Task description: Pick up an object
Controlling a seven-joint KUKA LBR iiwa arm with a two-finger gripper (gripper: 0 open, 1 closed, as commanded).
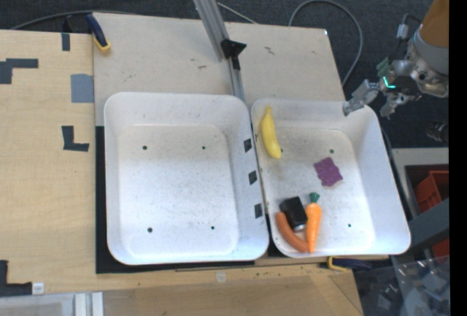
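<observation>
White right bin (368, 161) holds all the candidates: yellow banana (271, 133) near the upper left corner by the divider wall, purple block (328, 171) mid-bin, then a cluster at the lower edge, with black block (294, 212) wedged between two carrots (314, 225), all touching. Left bin (124, 161) has nothing to grab. Gripper (372, 97) sits off the bin's upper right corner, above the rim, carrying nothing; can't tell whether it's open or closed from this angle. Step in hand looks like approach, no descent yet. Next move calls for travel left over the bin and a drop onto a target. Purple block is probably the easiest: isolated, nearest. Cluster risks a bad pinch
</observation>
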